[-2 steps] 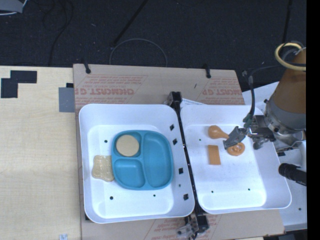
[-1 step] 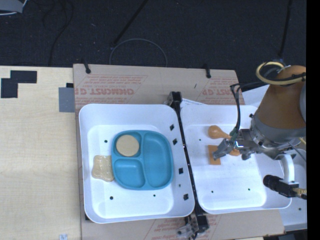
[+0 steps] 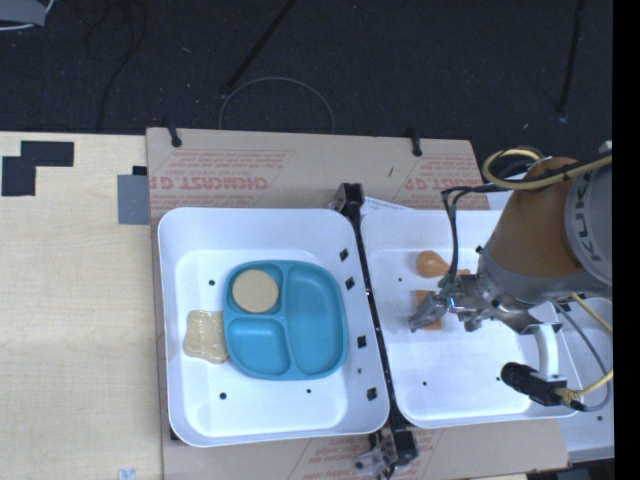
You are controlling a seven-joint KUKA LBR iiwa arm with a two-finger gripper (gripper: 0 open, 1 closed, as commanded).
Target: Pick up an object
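An orange rounded object (image 3: pixel 432 263) lies in the right bin (image 3: pixel 470 403) near its back left. A smaller orange piece (image 3: pixel 424 296) sits just below it, right against the tip of my gripper (image 3: pixel 424 316). The gripper hangs low over the left middle of the right bin, pointing left, with the arm coming in from the right. The view does not show anything held. In the left bin (image 3: pixel 190 408), a blue divided plate (image 3: pixel 295 343) holds a round tan biscuit (image 3: pixel 254 290) in its upper left compartment. A pale yellow spongy piece (image 3: pixel 205 335) lies against the plate's left edge.
A black divider (image 3: pixel 365 308) with clips runs between the two bins. Cardboard (image 3: pixel 300 173) lies under the bins, on a pale wooden bench (image 3: pixel 70 298). The arm's orange band and grey body (image 3: pixel 545 238) cover the right bin's far right.
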